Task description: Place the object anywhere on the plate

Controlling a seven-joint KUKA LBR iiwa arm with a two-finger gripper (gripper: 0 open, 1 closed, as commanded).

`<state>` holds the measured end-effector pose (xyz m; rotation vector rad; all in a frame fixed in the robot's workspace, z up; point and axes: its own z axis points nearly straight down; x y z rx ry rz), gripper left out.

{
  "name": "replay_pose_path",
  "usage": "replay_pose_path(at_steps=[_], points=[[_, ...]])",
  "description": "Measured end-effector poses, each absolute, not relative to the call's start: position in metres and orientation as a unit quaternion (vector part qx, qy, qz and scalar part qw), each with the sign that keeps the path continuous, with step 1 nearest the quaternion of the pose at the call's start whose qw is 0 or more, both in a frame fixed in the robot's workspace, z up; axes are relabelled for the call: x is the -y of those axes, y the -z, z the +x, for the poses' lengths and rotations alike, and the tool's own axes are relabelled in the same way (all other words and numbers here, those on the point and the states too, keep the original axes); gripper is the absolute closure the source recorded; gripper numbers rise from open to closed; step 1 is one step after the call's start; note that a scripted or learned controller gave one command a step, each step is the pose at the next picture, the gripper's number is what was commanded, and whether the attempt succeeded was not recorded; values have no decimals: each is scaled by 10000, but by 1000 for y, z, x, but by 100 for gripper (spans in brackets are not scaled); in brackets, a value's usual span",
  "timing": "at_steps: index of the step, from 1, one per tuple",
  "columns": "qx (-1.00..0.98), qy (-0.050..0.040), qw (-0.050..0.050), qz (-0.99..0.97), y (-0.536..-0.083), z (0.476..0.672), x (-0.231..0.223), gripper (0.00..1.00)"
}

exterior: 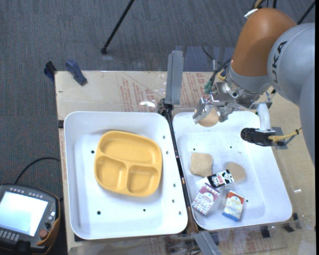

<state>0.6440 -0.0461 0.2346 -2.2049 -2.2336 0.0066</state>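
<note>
I saw the hand point(213, 109) up over the far edge of the right bin point(266, 195), near the wall between the two bins. Its fingers were closed on a small round tan thing, a bread roll point(208, 119) I think, and the roll hung just under them, above the bin's far left corner.

The yellow plate point(128, 162) lay in the middle of the left bin point(80, 206). It had three parts (one long one at the far side and two smaller ones at the near side). The roll was well apart from the plate, on the other side of the wall between the bins.

In the right bin I saw more things lying flat. A tan slice of bread point(201, 164) lay near the bin's left wall. A flat tan cookie point(236, 171) lay to its right. Between them sat a little black and white box point(220, 179). Closer to the near edge lay a pink and white packet point(205, 201) and, just beside it, a small carton point(233, 205) with orange and blue on it.

A grey screen pad point(22, 217) sat on the floor by the near left corner of the bench.
</note>
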Motion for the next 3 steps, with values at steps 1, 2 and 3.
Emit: replay_pose_path(at_steps=[1, 2, 3], points=[[7088, -38, 44, -7054, -183, 599, -15, 100], [7096, -23, 33, -7046, -191, 527, -86, 100], [7081, -46, 31, -7060, -140, 594, -161, 100]])
